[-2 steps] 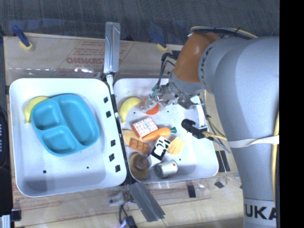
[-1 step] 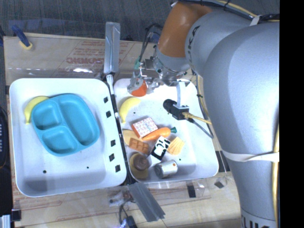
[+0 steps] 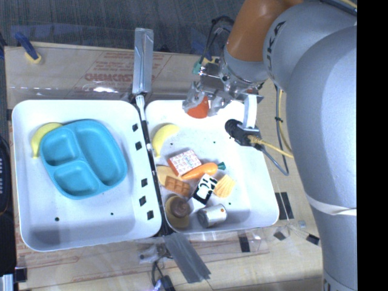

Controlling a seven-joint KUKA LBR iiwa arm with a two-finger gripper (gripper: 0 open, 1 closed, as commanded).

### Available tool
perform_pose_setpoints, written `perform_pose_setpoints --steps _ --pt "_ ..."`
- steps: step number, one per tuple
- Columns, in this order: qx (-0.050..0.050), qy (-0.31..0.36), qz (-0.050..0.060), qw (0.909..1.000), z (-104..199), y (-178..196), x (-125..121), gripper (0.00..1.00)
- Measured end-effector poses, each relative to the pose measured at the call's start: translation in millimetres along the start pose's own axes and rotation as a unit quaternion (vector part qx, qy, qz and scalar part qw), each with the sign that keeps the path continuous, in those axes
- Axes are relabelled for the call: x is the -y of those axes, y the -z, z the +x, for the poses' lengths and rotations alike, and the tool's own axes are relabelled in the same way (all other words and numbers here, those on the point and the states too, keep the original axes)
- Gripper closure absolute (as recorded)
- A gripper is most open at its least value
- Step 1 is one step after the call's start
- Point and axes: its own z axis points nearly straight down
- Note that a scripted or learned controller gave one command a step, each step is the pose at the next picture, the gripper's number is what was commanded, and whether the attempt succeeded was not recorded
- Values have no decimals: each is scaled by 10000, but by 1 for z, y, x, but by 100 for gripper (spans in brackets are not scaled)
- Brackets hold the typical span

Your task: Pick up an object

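Gripper (image 3: 203,103) at top centre, over right bin's (image 3: 264,187) upper rim, fingers clamped on an orange-red object (image 3: 197,110). Blue tray (image 3: 85,156) sits in left bin (image 3: 30,223); small items clustered lower centre.

**Gripper over far edge of right bin, red-orange object at its fingers**

Landmark: right bin (image 3: 260,190). Gripper (image 3: 203,103) sits over its far rim, a red-orange object (image 3: 197,110) between the fingers. Yellow banana (image 3: 162,137) in the bin's far-left corner. Near-left part holds a clutter: patterned block (image 3: 183,161), carrot (image 3: 200,171), waffle piece (image 3: 176,185), black-and-white item (image 3: 205,189), yellow wedge (image 3: 225,186), brown cup (image 3: 179,208), metal can (image 3: 211,216). Left of the right bin, left bin (image 3: 36,223) holds a blue divided tray (image 3: 85,156) and a yellow piece (image 3: 41,136).
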Motion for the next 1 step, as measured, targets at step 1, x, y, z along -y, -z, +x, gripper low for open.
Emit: perform_pose_setpoints --steps 1 --pt "-2 499 47 9987 43 -43 -16 100"
